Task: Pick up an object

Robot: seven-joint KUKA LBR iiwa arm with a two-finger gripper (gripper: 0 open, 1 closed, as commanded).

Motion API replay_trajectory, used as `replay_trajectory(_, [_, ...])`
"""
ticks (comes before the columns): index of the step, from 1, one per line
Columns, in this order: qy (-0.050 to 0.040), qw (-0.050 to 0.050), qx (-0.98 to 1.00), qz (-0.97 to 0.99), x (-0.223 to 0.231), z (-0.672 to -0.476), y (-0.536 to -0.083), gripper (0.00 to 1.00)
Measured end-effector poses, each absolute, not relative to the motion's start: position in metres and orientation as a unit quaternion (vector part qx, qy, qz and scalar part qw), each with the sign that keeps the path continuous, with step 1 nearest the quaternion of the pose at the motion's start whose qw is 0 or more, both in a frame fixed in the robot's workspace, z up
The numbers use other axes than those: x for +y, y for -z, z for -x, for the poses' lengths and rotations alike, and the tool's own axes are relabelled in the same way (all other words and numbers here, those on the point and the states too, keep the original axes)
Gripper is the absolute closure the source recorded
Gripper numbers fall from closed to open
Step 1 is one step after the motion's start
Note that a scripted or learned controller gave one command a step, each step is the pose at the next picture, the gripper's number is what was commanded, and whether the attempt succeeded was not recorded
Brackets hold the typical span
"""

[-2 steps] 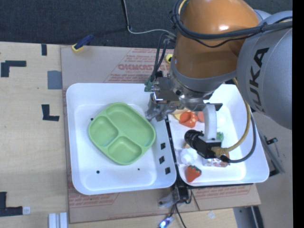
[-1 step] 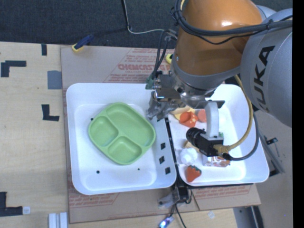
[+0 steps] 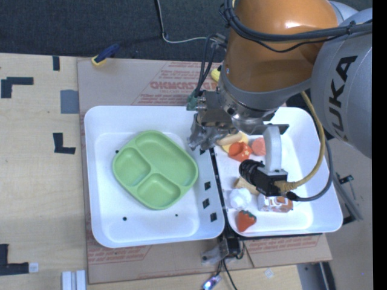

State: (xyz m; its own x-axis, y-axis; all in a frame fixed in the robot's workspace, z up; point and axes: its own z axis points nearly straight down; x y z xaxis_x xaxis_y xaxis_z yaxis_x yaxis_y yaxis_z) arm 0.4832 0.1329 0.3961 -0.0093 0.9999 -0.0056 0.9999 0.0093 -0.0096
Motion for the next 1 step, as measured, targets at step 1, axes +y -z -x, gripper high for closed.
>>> replay_trajectory(1, [-0.007, 0.003, -0.708, 0.706, 0.154, -0.5337, -0.2578, 1.0])
